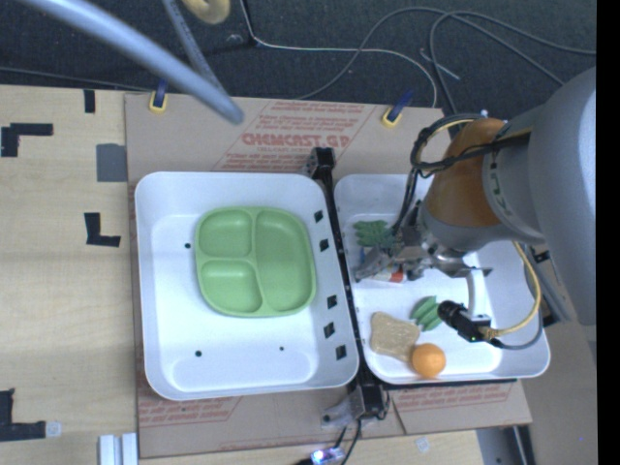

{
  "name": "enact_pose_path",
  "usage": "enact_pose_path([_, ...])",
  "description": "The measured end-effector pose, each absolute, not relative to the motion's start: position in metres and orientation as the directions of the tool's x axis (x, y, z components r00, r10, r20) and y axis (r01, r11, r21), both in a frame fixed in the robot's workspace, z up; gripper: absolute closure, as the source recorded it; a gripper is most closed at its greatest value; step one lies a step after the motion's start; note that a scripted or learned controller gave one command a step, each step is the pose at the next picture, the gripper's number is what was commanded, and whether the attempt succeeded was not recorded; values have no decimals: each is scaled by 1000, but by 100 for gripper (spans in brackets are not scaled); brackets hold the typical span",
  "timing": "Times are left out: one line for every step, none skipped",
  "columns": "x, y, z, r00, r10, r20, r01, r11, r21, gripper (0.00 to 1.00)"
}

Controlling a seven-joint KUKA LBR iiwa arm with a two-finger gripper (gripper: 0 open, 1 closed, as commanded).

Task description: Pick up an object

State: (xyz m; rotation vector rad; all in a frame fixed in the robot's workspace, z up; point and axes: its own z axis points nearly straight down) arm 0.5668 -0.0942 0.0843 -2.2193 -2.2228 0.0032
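The right bin (504,361) holds a green leafy piece (372,232) near its left wall, a small green pod (425,310), a slice of toast (392,336) and an orange fruit (427,359). My gripper (387,263) reaches down into the left half of this bin, just below the leafy piece and above the toast. A small red item (396,277) shows at its tip. The wrist with its orange band (465,177) hangs over the bin's upper middle. Whether anything sits between the fingers is hidden by the gripper body.
The left bin (160,289) holds a green divided plate (256,261). A black clip divider (329,250) joins the two bins. A black cable (475,325) loops from the wrist over the right bin. Cardboard lies under both bins.
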Motion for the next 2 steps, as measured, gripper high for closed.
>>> enact_pose_path([567, -94, 95, -2, 1000, -1, 1000, 2, -2, 100])
enact_pose_path([566, -96, 157, -1, 1000, 0, 1000, 1, 3, 100])
